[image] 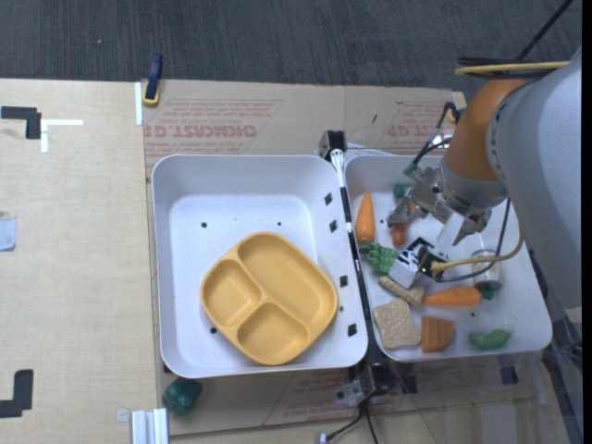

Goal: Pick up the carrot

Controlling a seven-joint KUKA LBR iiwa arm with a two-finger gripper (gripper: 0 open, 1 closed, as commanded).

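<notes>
An orange carrot (365, 216) lies along the left wall of the right bin (527, 276), tip pointing to the far side, with green leaves (378, 255) at its near end. A second orange carrot-like piece (452, 296) lies crosswise nearer the front, a green stub at its right end. My gripper (405, 216) hangs low over the right bin's far half, just right of the first carrot and apart from it. A small red-orange piece (398, 235) sits right under it. I see nothing clearly held.
The right bin also holds a bread slice (395, 324), an orange wedge (437, 333), a green pod (488, 339), a tan stick (400, 290) and a small green item (402, 191). A yellow divided plate (268, 296) lies in the left bin (185, 211). A green object (183, 394) rests on the bench in front.
</notes>
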